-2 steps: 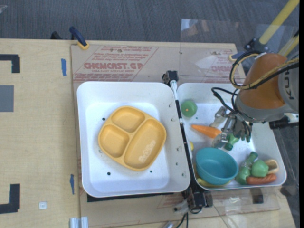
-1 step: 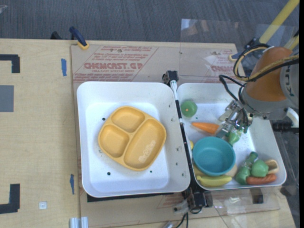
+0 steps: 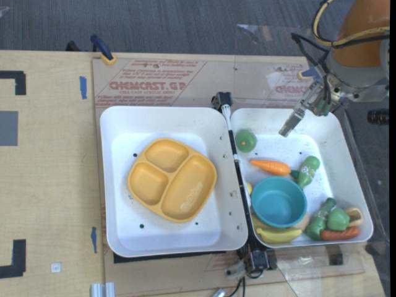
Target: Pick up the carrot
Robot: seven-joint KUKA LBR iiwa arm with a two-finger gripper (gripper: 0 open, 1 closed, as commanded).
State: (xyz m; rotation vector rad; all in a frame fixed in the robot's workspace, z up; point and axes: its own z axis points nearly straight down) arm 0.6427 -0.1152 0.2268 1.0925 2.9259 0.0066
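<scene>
Right, near edge first: right-hand shallow white bin (image 3: 346,159) has a yellow banana (image 3: 276,234) at its front rim, and a cluster of green and red toy vegetables (image 3: 331,223) in the front right corner. Round teal plastic bowl (image 3: 278,202) sits just behind the banana. Left-hand white bin (image 3: 117,166) holds a yellow three-compartment plastic plate (image 3: 172,178).

Small orange carrot (image 3: 270,166) lies mid-bin, just behind the bowl rim, close to it, maybe touching. Long axis runs roughly left-right across the view, slightly tilted, pointed tip toward the right. Green bottle-shaped toy (image 3: 307,169) sits just beside that tip. Round green fruit (image 3: 246,140) is farther back left.

Two-finger gripper (image 3: 289,126) hangs over the back right of that bin, well apart from the carrot, nothing between the fingers; spread can't be read from this angle.

Carrot lies forward and left of the gripper. Probably needs fingers closing across the short axis.
</scene>
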